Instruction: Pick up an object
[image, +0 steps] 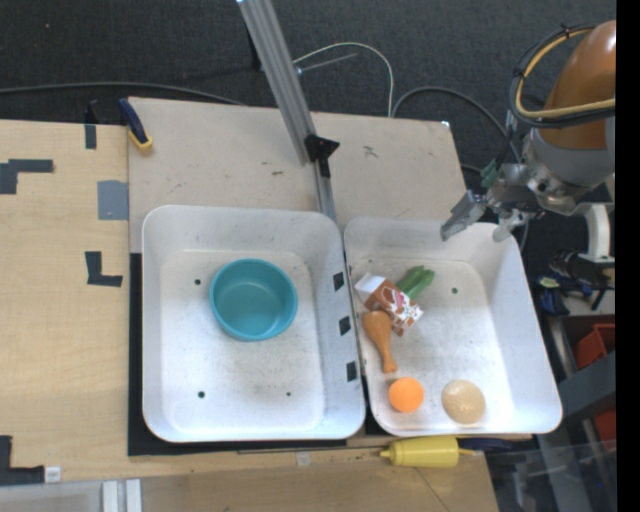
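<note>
Yellow mustard bottle (424, 452) lies on its side at the near bench edge, just outside the right bin (520, 300). Left bin (170, 230): one teal bowl (253, 299), upright, left of centre. Right bin, left half: small packet (392, 301) touching a drumstick toy (379, 335); green vegetable (416, 280) just beyond. Near wall: orange ball (405, 395), pale round object (463, 401) beside it. Gripper (478, 226) at the bin's far right corner, fingers spread, nothing between them, well apart from the objects.
</note>
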